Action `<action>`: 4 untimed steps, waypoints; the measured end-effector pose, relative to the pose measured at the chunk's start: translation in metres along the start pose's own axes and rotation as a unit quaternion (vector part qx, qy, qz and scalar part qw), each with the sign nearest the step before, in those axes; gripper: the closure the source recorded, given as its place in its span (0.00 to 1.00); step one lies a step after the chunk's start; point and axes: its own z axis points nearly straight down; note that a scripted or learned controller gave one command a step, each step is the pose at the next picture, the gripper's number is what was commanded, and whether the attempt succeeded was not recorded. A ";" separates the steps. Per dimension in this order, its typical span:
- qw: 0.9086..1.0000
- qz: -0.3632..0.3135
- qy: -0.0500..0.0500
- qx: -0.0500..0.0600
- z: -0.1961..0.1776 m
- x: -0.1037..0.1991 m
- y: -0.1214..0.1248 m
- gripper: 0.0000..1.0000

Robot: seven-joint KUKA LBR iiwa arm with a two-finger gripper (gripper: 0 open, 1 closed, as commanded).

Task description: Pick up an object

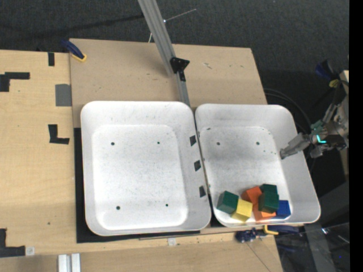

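Several small blocks lie bunched in the near corner of the right bin (283, 118): a green block (228, 202), a yellow block (243, 209), an orange block (253, 195), a dark green block (269, 197) and a blue block (283, 208). More orange shows under the dark green one. My gripper (296, 145) hangs over the right rim of that bin, well behind the blocks and apart from them. Nothing is seen in its grasp.
The left bin (91, 118) stands beside the right one, their rims touching. A slanted metal pole (161, 30) rises from behind the bins. Black tape marks and a blue clamp (75, 50) sit on the wooden bench to the left.
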 end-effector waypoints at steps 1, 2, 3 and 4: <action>1.000 -0.001 0.000 -0.002 -0.002 0.000 0.001 0.00; 1.000 0.000 0.000 0.002 0.062 0.001 -0.001 0.00; 1.000 0.000 0.000 0.001 0.107 0.005 0.002 0.00; 1.000 0.000 0.001 0.002 0.171 0.010 -0.002 0.00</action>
